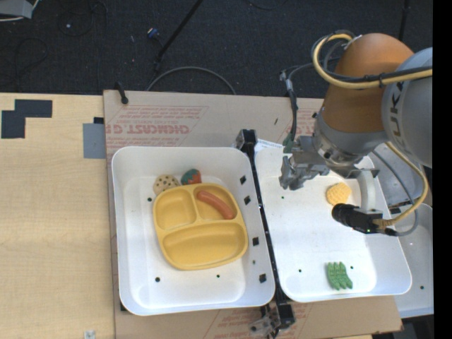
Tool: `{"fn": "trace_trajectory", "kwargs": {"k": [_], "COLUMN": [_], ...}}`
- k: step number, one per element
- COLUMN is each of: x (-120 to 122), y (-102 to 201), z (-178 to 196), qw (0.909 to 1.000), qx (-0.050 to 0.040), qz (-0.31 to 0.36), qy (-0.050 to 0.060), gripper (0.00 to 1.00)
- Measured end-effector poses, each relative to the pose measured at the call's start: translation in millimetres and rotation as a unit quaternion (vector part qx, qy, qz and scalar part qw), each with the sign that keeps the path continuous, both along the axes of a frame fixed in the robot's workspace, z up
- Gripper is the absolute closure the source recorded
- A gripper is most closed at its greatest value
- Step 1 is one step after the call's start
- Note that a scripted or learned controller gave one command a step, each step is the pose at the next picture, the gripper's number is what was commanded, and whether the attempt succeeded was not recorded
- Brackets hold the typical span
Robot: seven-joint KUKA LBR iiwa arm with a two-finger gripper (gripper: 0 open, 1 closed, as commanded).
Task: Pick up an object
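My gripper [290,181] hangs over the upper left part of the right bin [311,260], near the divider between the bins. Nothing shows between its fingers. To its right, a yellow corn-like piece [338,192] lies in the right bin, partly behind the arm's fittings. A green leafy toy [339,275] lies near the front of that bin. In the left bin [134,260] rests a yellow divided tray [201,249] with a red sausage [216,203] in one upper compartment. A speckled cookie [165,183] and an orange-and-green vegetable piece [191,176] sit just beyond the tray's far edge.
A black divider rail [256,217] runs between the two bins. The grey and orange arm [367,90] looms over the right bin's far right part. Cardboard lies beneath the bins, with wooden bench to the left.
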State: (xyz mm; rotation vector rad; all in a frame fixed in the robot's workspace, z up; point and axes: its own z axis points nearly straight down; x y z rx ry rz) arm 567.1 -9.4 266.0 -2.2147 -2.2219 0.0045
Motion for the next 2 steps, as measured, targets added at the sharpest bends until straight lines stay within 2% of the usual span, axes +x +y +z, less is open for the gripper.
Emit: {"fn": "trace_trajectory", "kwargs": {"k": [1, 2], "x": [-4.8, -1.1], "y": [55.7, 105.5], "z": [-8.1, -40.8], "qw": [1.0000, 1.0000], "qx": [0.0001, -0.0005], "qz": [0.001, 0.000], "qy": [0.000, 0.001], "gripper": [1.00, 1.00]}}
